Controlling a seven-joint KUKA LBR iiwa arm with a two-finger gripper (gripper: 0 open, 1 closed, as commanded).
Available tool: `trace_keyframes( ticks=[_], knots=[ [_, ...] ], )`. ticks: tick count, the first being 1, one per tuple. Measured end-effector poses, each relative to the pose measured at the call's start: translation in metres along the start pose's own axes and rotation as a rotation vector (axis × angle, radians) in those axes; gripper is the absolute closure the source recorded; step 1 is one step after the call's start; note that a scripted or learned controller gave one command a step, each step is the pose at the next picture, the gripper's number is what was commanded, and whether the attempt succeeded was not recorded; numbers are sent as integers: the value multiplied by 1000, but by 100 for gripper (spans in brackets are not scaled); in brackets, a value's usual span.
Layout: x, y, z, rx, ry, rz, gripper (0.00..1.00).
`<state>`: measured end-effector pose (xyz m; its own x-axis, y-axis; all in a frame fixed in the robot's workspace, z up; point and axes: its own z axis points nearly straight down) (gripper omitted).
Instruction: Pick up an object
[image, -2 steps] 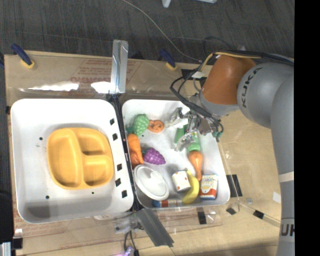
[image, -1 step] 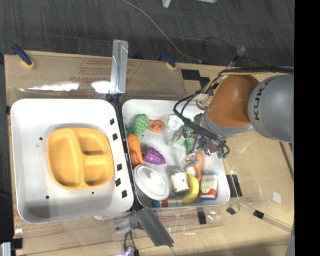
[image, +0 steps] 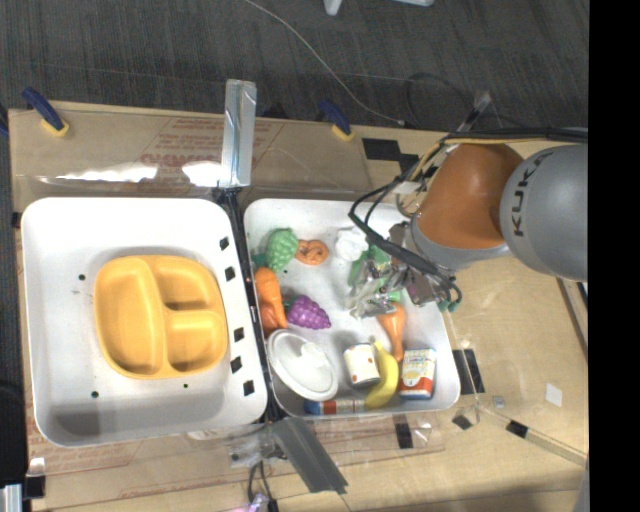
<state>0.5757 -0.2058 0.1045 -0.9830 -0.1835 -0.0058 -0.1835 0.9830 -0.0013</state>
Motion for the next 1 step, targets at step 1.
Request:
trace_keyframes(
  ticks=[1],
  knots=[
    [-70,40,-119,3,-9,114,100]
  ],
)
